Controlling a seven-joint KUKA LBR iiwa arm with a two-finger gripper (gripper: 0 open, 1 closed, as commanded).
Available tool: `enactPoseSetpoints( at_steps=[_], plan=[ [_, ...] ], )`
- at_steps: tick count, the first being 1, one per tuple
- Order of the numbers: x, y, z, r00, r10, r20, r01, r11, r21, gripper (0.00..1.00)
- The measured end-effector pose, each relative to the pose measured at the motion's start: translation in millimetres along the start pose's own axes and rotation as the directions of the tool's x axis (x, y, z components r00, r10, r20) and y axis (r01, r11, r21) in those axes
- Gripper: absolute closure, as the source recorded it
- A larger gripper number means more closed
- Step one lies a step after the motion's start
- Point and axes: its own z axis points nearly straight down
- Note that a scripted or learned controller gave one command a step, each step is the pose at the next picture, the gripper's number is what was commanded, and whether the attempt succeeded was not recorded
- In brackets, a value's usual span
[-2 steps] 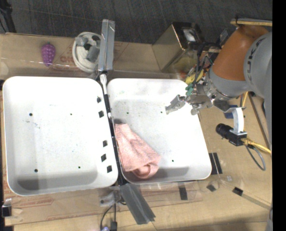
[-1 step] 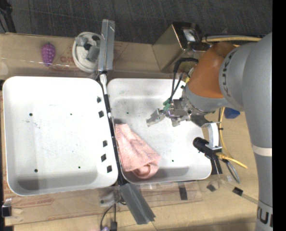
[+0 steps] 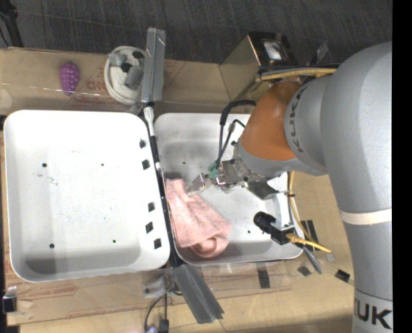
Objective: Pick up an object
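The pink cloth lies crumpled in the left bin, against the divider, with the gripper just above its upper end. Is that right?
Not quite: the bin is wrong. The camera view shows the pink cloth crumpled in the right bin, against the divider, with the gripper just above its upper end.

I logged this as a robotics lab: two white bins (image 3: 74, 193) taped onto a cardboard-covered bench (image 3: 39, 68) at frame centre, dark carpet (image 3: 192, 5) above, loose cables (image 3: 227, 116).
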Motion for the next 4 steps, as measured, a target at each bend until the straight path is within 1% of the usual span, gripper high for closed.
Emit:
enactPoseSetpoints(
  at_steps=[1, 2, 3, 4],
  plan=[
    [28.1, -32.9, 14.4, 0.996, -0.091, 0.003, 0.091, 0.996, -0.006, 0.00],
    [28.9, -32.0, 4.4, 0.995, -0.096, 0.002, 0.096, 0.995, -0.005, 1.00],
    [37.5, 42.1, -84.6, 0.972, -0.234, 0.001, 0.234, 0.972, -0.002, 1.00],
    [37.6, 42.1, -84.6, 0.972, -0.234, 0.001, 0.234, 0.972, -0.002, 0.00]
  ],
)
